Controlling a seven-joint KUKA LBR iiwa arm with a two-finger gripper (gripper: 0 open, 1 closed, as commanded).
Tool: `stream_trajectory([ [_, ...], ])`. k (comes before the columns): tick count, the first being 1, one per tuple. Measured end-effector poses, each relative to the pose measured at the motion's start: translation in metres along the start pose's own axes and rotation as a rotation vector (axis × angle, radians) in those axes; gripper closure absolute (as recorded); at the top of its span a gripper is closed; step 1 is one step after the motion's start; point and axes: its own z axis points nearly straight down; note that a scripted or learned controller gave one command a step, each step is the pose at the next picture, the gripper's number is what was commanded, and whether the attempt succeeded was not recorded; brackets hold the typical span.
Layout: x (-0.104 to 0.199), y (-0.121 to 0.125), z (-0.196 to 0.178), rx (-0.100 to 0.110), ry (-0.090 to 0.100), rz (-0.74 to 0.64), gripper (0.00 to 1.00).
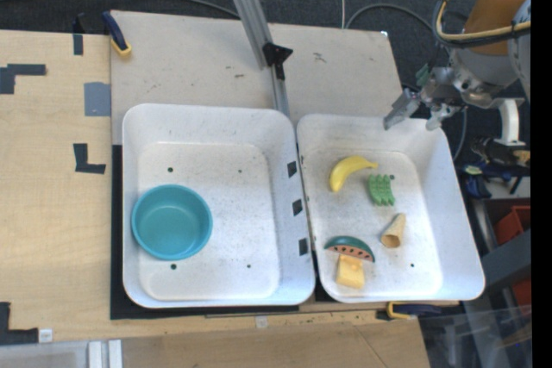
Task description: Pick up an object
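cheese wedge [350,271], watermelon slice [350,247], blue bowl [172,221]

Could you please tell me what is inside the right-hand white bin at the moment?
The right bin holds a yellow banana, a green toy, an ice-cream cone, a watermelon slice and a yellow block. Anything beneath them is covered.

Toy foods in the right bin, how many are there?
5: banana at the back, green piece beside it, cone further front, watermelon slice touching the yellow block at the front.
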Motion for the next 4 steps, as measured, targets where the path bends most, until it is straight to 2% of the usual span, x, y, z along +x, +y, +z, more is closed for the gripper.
stream_trajectory([
  [1,0.0,0.0,0.0,0.001,-0.001,0.0,0.0],
  [2,-0.006,0.0,0.046,0.004,0.0,0.002,0.0],
  [3,0.004,0.003,0.104,0.006,0.001,0.0,0.0],
  [4,0.005,0.002,0.123,0.003,0.0,0.0,0.0],
])
